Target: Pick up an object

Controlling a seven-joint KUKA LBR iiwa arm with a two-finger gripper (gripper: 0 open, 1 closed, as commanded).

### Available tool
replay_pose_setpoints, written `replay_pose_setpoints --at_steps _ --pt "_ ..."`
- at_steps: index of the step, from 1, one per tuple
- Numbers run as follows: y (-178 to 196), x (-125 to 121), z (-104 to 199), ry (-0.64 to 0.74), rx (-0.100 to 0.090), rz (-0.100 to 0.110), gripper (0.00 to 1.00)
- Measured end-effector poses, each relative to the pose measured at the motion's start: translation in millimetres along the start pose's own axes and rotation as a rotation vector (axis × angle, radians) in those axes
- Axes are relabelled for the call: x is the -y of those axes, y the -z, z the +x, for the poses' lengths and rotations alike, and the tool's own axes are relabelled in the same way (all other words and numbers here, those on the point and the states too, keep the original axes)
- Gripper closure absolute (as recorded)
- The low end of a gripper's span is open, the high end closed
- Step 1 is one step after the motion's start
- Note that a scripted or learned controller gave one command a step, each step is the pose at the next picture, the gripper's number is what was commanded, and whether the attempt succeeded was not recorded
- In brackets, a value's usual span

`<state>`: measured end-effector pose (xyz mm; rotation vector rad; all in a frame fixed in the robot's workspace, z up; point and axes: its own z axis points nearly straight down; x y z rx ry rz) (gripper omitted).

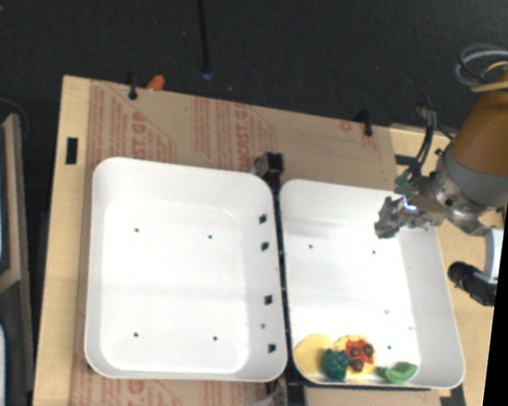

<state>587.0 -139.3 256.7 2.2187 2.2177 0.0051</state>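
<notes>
The tool [391,223] hovers above the far part of the right bin [430,276], so this looks like the approach step, nothing picked yet. Whether it is open or closed I cannot tell, and nothing visible sits in it. The objects [352,357] lie clustered at the bin's near edge, well apart from the tool. Next it should travel nearward and descend onto one.

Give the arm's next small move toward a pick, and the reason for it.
Probably carry the gripper toward the near edge of the right bin. The small objects cluster at that edge, while the gripper sits near the bin's far side, well apart from them.
</notes>
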Motion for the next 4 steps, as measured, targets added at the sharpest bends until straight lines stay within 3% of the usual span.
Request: replay_pose_setpoints --at_steps 4 --pt "10.1 -10.2 215.6 0.005 -0.002 0.006 1.00"
